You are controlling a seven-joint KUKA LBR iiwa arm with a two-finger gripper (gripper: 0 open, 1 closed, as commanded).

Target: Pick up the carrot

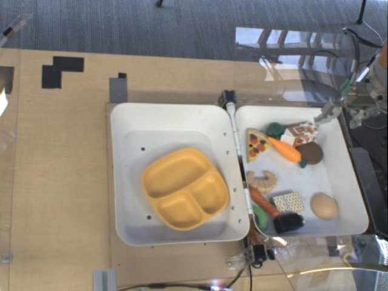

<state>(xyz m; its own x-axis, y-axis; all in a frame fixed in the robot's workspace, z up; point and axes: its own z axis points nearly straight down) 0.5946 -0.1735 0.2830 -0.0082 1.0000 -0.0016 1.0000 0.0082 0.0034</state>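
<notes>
An orange carrot [285,149] lies slantwise in the far half of the right bin [345,180], between a pizza slice [257,144] and a brown round piece [311,153]. A green leafy piece [276,128] sits at its upper end. A second, redder carrot-like piece [264,201] with a green end lies near the bin's left wall. My gripper [329,111] hovers over the far right corner of the right bin, up and to the right of the orange carrot and apart from it, with nothing seen in it.
The right bin also holds a cake slice [301,133], a beige mushroom-like piece [262,179], a patterned block [287,201], a black object [288,222] and an egg [324,205]. A yellow divided plate [185,188] rests in the left bin [130,162].
</notes>
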